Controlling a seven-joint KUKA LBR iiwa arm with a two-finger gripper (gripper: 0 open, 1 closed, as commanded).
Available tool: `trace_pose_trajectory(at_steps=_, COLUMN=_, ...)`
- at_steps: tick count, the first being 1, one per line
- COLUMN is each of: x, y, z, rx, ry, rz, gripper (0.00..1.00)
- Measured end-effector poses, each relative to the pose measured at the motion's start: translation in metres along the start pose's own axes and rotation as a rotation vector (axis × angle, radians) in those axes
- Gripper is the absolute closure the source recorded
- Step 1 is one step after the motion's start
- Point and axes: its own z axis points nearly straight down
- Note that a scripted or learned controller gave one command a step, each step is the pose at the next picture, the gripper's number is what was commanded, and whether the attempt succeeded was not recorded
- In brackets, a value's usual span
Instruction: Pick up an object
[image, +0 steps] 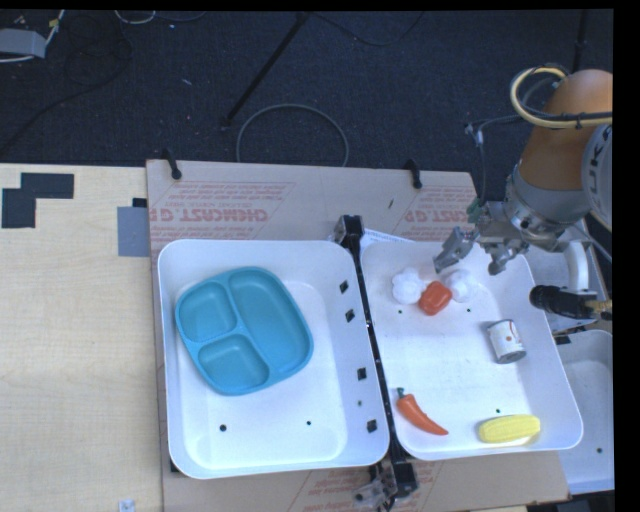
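The red pepper (434, 298) lies in the right bin (545, 330), touching a white ball (406, 286). Your gripper (476, 256) hangs just above and right of it, fingers spread, holding nothing. You're at the approach; next, I'd say, descend squarely over it.

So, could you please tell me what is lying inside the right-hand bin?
Inside the right bin: a white fluffy item touching an orange-red piece, a small can, a chili pepper and a corn cob.
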Motion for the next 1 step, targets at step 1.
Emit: trace_pose_trajectory(at_steps=1, x=-0.0002, y=0.0027, z=-0.0083, rx=-0.014, ry=-0.002, rz=-0.001, gripper=0.00)
